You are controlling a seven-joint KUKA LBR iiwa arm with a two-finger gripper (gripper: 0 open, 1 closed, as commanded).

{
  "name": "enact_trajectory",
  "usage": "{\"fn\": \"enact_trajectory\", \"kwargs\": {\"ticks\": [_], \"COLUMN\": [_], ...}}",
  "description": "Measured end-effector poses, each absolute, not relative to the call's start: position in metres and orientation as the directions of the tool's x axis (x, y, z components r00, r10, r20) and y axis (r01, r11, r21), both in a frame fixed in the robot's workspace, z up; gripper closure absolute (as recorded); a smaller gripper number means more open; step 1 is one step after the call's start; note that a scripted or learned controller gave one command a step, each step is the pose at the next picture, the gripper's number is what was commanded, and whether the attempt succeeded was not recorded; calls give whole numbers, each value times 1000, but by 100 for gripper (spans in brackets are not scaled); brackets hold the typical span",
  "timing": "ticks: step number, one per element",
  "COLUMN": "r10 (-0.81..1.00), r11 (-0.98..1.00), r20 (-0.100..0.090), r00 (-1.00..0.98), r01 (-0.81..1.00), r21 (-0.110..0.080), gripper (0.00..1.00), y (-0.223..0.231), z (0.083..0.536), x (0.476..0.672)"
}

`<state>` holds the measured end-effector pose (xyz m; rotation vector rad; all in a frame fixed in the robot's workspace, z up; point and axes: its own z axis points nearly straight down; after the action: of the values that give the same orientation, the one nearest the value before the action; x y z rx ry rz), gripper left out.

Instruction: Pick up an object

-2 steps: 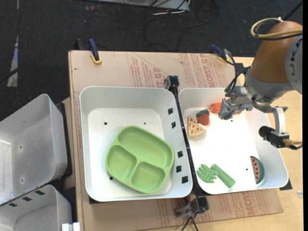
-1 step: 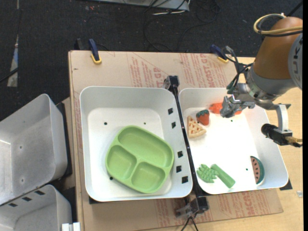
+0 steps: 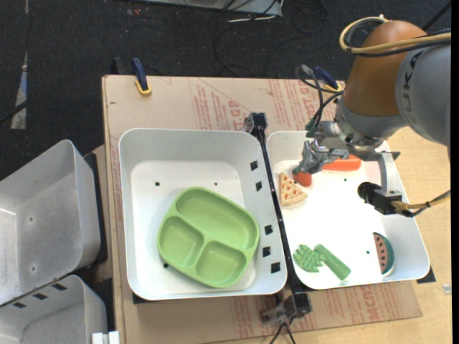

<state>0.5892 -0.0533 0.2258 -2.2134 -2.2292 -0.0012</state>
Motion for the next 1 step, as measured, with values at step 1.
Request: {"fn": "enact_trajectory", "kwargs": {"ticks": [1], "r10": [1000], "r11": [7], "r20": [1], "r00": [-7], "r01": [1000], "r21": [2], "gripper": [100], "y": [-4], "z": [237], "x": [602]}}
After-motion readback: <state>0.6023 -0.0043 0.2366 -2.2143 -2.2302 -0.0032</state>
